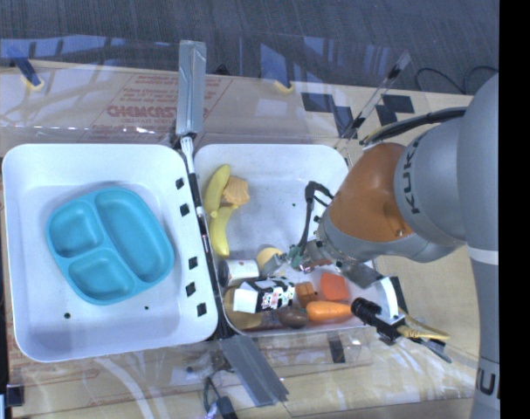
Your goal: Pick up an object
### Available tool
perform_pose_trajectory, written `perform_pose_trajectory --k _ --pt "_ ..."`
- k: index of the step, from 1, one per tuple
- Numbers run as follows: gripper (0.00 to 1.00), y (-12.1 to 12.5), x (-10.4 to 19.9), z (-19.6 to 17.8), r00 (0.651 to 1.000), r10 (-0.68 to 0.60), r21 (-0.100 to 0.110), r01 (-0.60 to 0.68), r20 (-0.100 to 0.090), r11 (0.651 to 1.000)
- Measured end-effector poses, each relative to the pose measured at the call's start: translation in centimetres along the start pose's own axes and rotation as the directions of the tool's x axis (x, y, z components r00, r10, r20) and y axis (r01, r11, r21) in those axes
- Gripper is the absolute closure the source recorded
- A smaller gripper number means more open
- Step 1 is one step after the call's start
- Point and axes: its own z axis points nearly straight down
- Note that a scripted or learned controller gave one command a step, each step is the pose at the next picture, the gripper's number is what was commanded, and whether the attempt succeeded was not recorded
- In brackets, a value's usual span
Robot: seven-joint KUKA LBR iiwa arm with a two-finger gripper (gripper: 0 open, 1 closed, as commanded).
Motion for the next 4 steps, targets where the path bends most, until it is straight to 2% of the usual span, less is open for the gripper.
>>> perform_pose_trajectory --k 1,2,3,4 --pt "0.0 9.2 1.1 0.5 0.996 0.087 0.015 -0.087 -0.006 0.996" --pt "0.0 3.2 1.9 0.4 0.998 -0.065 0.013 0.065 -0.007 0.998" --pt "0.0 8.4 -1.9 0.4 1.0 0.006 0.013 -0.006 -0.005 1.0" --pt "0.0 3.7 1.7 -2.6 0.992 -0.123 0.015 0.123 -0.009 0.992"
